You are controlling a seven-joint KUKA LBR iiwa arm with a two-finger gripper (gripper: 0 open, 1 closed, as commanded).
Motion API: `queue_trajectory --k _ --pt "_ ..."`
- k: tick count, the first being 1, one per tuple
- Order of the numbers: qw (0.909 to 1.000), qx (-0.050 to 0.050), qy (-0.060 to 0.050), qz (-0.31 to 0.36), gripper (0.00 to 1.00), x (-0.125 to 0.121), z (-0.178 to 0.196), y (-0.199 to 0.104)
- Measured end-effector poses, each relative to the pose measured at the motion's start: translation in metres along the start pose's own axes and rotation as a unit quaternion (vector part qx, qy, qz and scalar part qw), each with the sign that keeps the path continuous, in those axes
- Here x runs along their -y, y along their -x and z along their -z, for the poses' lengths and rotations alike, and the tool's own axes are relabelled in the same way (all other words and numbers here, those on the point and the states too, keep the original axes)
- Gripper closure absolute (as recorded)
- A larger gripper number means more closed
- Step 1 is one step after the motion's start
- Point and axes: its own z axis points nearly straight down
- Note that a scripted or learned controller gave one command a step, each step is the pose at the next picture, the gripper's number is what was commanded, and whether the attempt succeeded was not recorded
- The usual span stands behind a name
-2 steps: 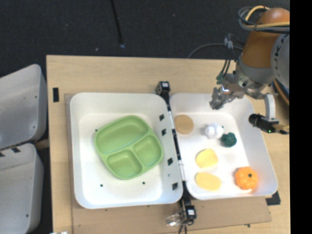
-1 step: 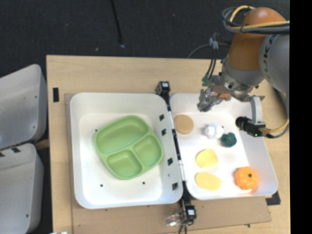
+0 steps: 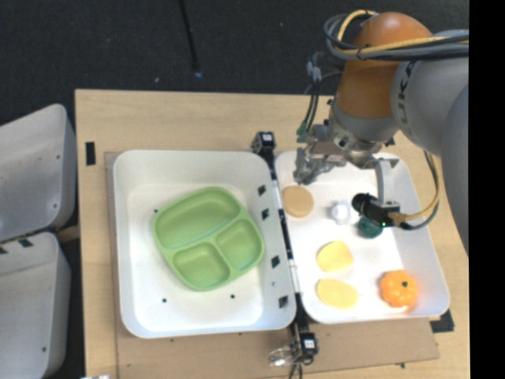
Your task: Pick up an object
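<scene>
Dark floor around tan wooden bench; two white bins centre frame; gripper over right bin, finger opening unclear, just above tan round disc; green tray fills left bin

The hand hangs just above a tan round disc, with two yellow pieces and an orange pumpkin farther off.
</scene>
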Motion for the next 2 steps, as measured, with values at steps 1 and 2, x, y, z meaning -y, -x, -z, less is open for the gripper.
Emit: queue_trajectory --k 1,2 --pt "1.0000 0.000 -0.001 0.000 1.00 0.014 0.010 -0.050" --pt "1.0000 0.000 -0.001 -0.001 1.00 0.036 0.015 -0.094"
